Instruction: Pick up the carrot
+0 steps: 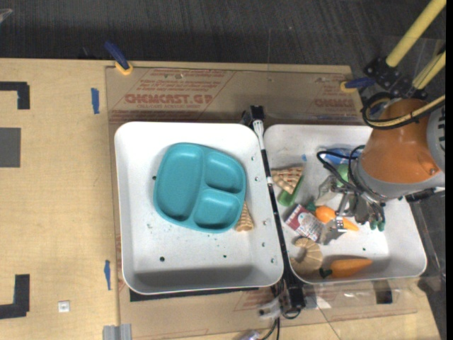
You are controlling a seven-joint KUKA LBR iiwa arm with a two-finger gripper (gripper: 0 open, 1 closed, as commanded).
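Looking at the gripper [347, 214] first: it's down in the right bin [410, 243], hanging over a cluttered patch of toy food, with a small round orange thing [324, 214] right beside it. Honestly can't tell how it's set, too much dark hardware and clutter piled together there.

Now the carrot [347, 266]. It sits in the same bin, toward the near wall from the gripper, close but not under it. So I'd guess the coming move is a short shift toward that near wall, then down.

Its long axis runs pretty much along that near wall, left to right in the view. The fatter end with the dark stub looks to be on the left, tapering to the right. Grabbing across the middle seems the best bet.
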